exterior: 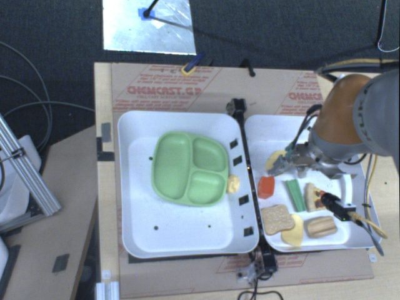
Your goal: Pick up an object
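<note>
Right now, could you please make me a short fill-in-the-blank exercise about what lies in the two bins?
1. The divided plate in the left bin has the colour ____.
2. That plate has ____ compartments.
3. The slice of bread lies in the ____ bin.
4. The gripper hangs over the ____ bin.

Missing words: green; three; right; right

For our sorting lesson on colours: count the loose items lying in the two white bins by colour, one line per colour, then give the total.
Green: 2, the divided plate and a stick
Yellow: 3, a piece beside the plate, one near the gripper, one at the front
Red: 1, a block
Brown: 2, a toast slice and a roll
Mixed colours: 1, a small item
Total: 9
</note>
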Motion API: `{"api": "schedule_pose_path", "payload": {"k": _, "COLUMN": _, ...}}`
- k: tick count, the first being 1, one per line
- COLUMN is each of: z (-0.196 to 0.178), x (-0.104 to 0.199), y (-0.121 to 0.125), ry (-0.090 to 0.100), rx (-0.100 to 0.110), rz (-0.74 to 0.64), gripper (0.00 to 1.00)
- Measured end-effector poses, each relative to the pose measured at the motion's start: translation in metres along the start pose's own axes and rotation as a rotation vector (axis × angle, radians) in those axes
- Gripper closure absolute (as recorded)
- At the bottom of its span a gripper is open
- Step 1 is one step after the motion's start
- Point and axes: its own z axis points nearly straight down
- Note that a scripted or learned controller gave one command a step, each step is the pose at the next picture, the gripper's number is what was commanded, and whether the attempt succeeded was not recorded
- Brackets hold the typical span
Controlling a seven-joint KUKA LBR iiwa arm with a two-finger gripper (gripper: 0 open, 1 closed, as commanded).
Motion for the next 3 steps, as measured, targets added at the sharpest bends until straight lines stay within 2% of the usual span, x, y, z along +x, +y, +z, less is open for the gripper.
{"api": "schedule_pose_path", "payload": {"k": 1, "z": -0.096, "x": 0.071, "y": 0.074, "ry": 0.000, "rx": -0.019, "rz": -0.013, "gripper": 0.00}}
{"api": "schedule_pose_path", "payload": {"k": 2, "z": -0.094, "x": 0.187, "y": 0.009, "ry": 0.006, "rx": -0.002, "rz": -0.017, "gripper": 0.00}}
{"api": "schedule_pose_path", "payload": {"k": 3, "z": -0.092, "x": 0.028, "y": 0.096, "ry": -0.007, "rx": -0.014, "rz": 0.007, "gripper": 0.00}}
